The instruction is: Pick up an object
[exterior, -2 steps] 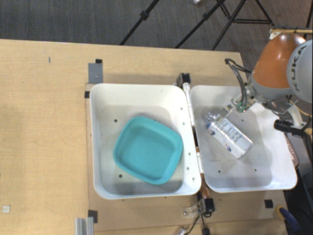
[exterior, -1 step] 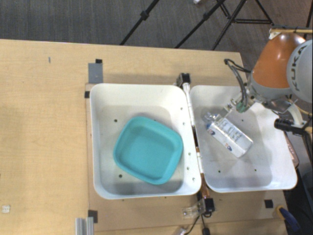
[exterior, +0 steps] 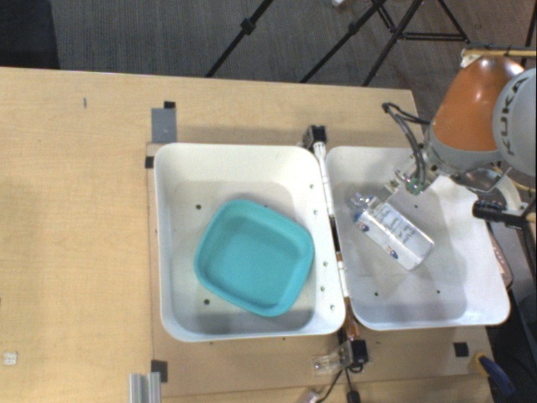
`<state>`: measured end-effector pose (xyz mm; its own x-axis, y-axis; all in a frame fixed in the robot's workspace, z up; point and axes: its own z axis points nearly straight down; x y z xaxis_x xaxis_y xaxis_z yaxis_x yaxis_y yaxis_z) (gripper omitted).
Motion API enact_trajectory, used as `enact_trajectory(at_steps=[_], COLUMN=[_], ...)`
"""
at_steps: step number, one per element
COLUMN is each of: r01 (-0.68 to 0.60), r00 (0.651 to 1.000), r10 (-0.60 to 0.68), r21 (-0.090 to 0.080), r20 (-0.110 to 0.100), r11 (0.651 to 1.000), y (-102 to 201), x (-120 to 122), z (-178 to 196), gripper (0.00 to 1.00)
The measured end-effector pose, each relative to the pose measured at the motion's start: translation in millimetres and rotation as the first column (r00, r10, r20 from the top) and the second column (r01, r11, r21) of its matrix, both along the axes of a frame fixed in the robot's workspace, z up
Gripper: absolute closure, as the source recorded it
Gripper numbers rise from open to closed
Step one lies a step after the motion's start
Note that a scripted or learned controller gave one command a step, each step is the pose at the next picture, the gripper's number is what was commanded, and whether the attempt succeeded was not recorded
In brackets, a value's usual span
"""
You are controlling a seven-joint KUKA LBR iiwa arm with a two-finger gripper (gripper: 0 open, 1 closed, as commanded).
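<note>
A clear plastic bottle [exterior: 392,232] with a printed label lies on its side in the right bin [exterior: 470,309], its cap end pointing up-left. A teal square dish [exterior: 254,257] rests flat in the left bin [exterior: 180,225]. My gripper [exterior: 412,181] hangs at the right bin's far side, just above and to the right of the bottle's upper end. The orange band and grey wrist [exterior: 478,116] cover most of it. Nothing shows as held in it.
A divider rail [exterior: 329,225] separates the two bins. A black cable loops off the wrist [exterior: 401,120] over the right bin's far rim. The wooden bench [exterior: 75,225] stretches left. Tripod legs stand on the floor behind.
</note>
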<state>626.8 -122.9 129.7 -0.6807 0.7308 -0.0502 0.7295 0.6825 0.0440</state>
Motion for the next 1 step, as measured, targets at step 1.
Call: enact_trajectory(at_steps=[1], r01=[-0.055], r00=[0.999], r10=[0.055], r21=[-0.004], r20=[0.002], r11=[0.998], y=[0.7], x=[0.8], z=[0.2], gripper=[0.00])
